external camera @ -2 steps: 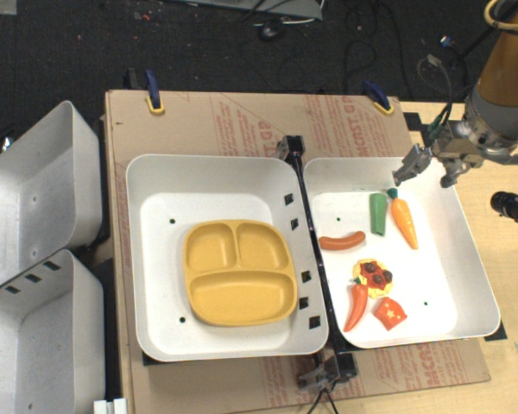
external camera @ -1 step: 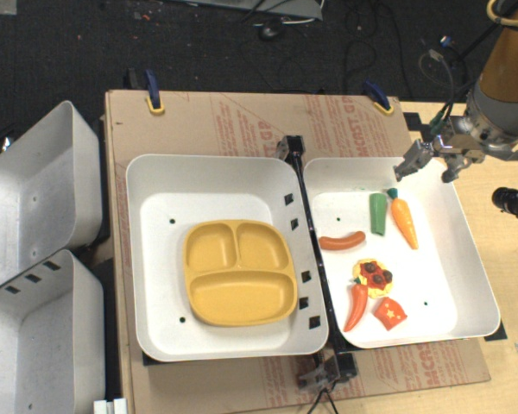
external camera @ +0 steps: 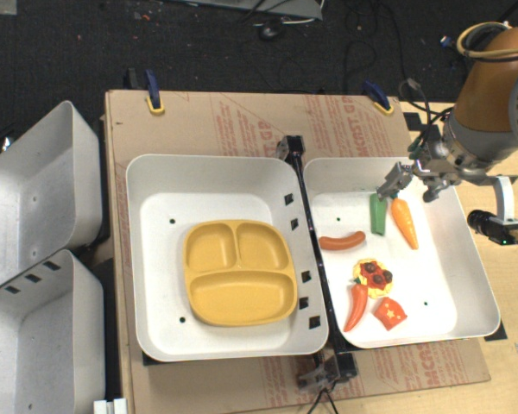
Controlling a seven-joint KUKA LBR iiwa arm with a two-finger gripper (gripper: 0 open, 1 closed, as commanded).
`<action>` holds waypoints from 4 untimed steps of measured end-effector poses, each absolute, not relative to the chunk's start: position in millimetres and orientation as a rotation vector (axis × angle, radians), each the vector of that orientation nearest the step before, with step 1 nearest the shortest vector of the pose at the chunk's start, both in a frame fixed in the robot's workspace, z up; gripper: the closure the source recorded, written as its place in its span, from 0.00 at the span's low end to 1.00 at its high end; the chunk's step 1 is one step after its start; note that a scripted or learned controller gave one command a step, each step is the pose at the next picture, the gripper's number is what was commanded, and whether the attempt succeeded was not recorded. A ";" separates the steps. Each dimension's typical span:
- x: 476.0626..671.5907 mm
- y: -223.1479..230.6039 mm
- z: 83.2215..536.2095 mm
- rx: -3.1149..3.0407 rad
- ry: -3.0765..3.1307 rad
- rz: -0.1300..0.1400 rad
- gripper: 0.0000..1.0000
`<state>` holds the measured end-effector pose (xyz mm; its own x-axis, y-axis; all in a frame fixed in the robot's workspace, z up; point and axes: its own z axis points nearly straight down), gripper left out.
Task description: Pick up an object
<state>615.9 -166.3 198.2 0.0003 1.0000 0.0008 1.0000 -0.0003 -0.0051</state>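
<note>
Carrot (external camera: 404,221) lies in the right bin (external camera: 475,274) beneath the gripper (external camera: 412,182), whose fingers are spread, holding nothing

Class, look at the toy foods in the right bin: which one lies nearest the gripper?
The green piece, standing lengthwise just below the gripper. The orange carrot beside it comes close; the sausage, red pepper and the others lie farther down the right bin.
</note>
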 end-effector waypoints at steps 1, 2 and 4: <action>612.4 -174.9 149.1 -2.221 -2.216 0.005 0.00; 614.2 -175.4 101.4 -2.224 -2.222 0.000 0.00; 626.7 -180.2 169.8 -2.224 -2.228 -0.005 1.00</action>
<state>626.7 -180.2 169.8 -0.0020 1.0000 -0.0025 1.0000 0.0021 0.0068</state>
